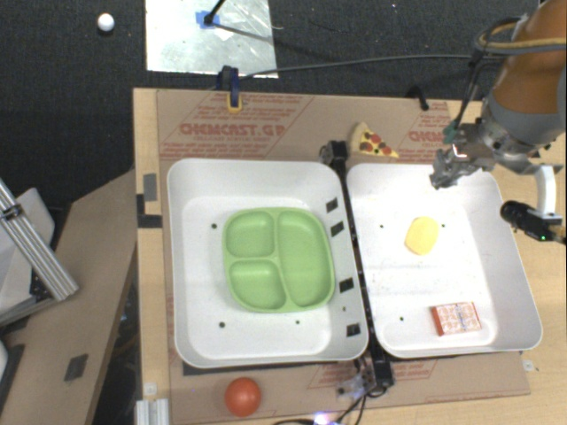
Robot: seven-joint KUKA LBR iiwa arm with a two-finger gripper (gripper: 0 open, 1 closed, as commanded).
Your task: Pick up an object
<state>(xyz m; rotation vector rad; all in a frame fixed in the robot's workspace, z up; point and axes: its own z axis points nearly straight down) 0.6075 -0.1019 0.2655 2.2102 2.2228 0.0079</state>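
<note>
In the right bin (496, 264) lie a yellow rounded object (423, 235) near the middle and a small red-and-white patterned packet (455, 318) toward the front right. My gripper (444, 176) hangs over the bin's back edge, up and to the right of the yellow object and apart from it. Nothing shows between its fingers. The grey arm with its orange band (532, 34) comes in from the upper right.
The left bin (190, 237) holds a green three-compartment tray (277, 258). A pizza-slice toy (373, 142) lies on the board behind the bins. An orange ball (243, 396) rests on the board in front of the left bin. Black clips (341, 228) join the bins.
</note>
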